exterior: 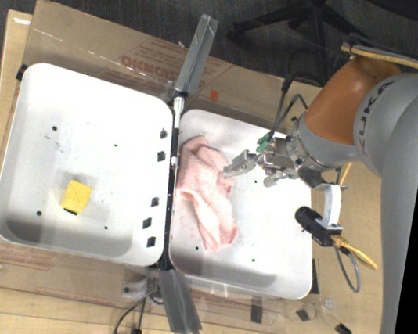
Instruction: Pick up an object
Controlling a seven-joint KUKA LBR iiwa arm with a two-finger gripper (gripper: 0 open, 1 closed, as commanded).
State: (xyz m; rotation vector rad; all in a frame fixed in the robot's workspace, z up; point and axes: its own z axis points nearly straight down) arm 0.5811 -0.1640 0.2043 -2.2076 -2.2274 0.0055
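While you watched from above, the yellow block (76, 196) lay alone in the left bin (40, 86), well apart from the arm. Right of the divider, the pink cloth (204, 193) lay crumpled in the right bin (271, 272), along its left side. Further right, the gripper (252, 167) hung just beside the cloth's upper edge, jaws spread, nothing between them. You would have judged this the approach step; next called for lowering onto the cloth and closing.
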